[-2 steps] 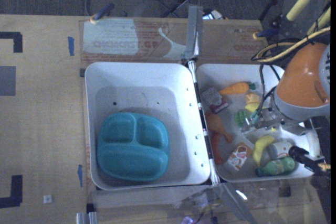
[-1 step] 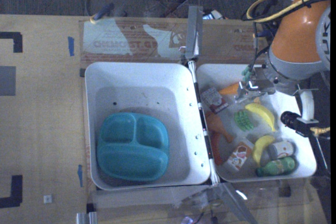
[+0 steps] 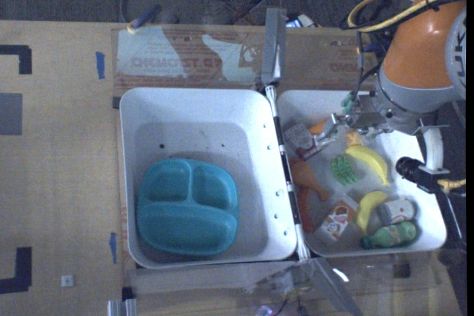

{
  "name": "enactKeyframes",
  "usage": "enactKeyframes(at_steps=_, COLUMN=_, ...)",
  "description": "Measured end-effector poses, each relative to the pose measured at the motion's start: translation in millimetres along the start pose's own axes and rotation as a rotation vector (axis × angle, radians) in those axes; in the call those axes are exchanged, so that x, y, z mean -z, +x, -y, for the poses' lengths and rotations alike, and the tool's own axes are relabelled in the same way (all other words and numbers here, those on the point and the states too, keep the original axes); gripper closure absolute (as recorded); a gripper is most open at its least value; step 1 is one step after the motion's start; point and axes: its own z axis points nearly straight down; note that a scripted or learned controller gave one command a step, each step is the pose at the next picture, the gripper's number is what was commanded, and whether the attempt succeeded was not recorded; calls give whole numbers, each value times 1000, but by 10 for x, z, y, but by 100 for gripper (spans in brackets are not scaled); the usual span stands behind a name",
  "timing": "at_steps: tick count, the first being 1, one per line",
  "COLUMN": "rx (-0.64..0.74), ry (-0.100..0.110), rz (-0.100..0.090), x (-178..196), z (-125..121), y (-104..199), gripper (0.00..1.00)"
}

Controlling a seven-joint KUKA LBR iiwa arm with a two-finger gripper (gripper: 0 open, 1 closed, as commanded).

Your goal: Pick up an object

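A teal plastic divided plate lies in the left white bin, toward its 6 o'clock side. At 12 o'clock from that bin, a clear plastic sheet is taped flat on the tan cardboard tabletop. Black square markings sit at 9 o'clock.

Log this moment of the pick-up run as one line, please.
stage: reaching | gripper: above right bin, nothing seen held | nearest: banana | left bin: teal tray

Divided tray in left bin; toy foods in right bin.
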Motion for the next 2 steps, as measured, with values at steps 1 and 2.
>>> enactKeyframes(at_steps=1, rx=-104, ry=-2, rz=2, x=-601, z=-571, y=-376, gripper=0)
enactKeyframes(at_steps=2, rx=-180, ry=-3, rz=2, x=-1493, z=-820, y=-994, gripper=0)
